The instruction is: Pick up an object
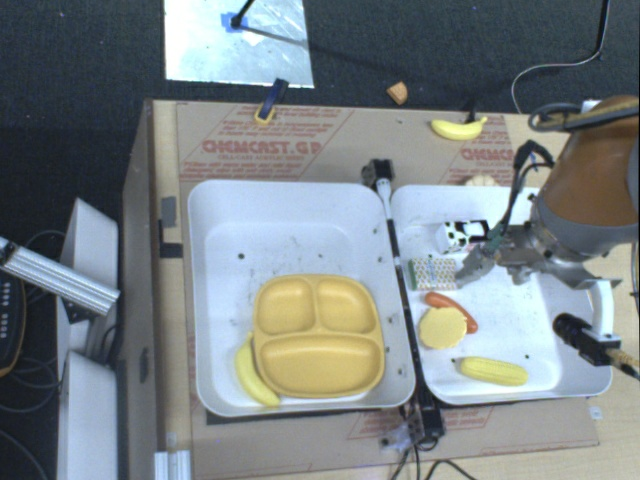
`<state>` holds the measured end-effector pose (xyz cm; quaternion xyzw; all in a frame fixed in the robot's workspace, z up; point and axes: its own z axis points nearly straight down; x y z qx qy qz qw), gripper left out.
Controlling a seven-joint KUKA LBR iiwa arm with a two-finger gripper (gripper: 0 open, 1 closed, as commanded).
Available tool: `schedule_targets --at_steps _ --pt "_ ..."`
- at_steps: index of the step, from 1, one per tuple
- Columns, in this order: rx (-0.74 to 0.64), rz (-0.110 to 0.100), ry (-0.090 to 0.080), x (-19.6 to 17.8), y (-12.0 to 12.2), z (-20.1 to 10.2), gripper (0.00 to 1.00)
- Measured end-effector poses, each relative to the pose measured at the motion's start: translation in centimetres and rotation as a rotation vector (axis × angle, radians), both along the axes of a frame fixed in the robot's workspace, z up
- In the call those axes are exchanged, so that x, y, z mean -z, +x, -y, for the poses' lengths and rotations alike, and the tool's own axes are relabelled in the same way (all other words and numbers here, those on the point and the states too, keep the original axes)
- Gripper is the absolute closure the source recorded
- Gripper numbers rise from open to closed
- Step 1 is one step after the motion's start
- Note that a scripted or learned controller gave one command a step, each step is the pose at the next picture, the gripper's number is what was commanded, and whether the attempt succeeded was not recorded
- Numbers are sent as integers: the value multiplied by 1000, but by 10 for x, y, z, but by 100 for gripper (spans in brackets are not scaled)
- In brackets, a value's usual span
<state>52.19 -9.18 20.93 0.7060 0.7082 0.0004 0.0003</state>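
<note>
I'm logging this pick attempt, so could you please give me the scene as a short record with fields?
left bin: yellow divided tray, banana at its left edge
right bin: corn cob, yellow disc, orange carrot, green dotted block, black-and-white toy
gripper: low over the right bin, beside the green dotted block
outside bins: banana on the bench

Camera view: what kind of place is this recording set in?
Probably a robotics lab's bin-picking bench: two white bins taped onto cardboard, toy food such as a corn cob and a yellow divided plate, and carpeted floor with loose cables.
</note>
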Motion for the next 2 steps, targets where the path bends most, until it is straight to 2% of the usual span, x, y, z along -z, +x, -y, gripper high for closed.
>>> schedule_targets --at_steps 1,2 --pt "2 -2 0 69 -1 11 0" --pt "3 0 0 125 -7 -4 0"
